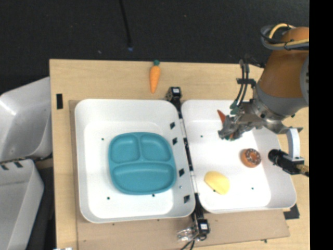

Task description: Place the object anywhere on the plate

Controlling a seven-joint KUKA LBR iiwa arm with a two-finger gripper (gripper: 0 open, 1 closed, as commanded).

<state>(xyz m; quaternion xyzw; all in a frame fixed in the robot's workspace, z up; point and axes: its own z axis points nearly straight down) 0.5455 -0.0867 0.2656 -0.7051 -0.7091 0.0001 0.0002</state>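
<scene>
Yellow object (217, 182) in right bin (208, 202), below-left of pincer (228, 133)

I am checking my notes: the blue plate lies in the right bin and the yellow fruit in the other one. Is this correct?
Not quite. The camera view shows the blue plate in the left bin; the yellow fruit lies in the other one, the right bin.

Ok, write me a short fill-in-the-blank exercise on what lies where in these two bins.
1. The blue plate lies in the ____ bin.
2. The yellow object lies in the ____ bin.
3. The carrot lies on the bench, outside ____ bins.
4. The claw hangs over the ____ bin.
Missing words: left; right; both; right.
</scene>
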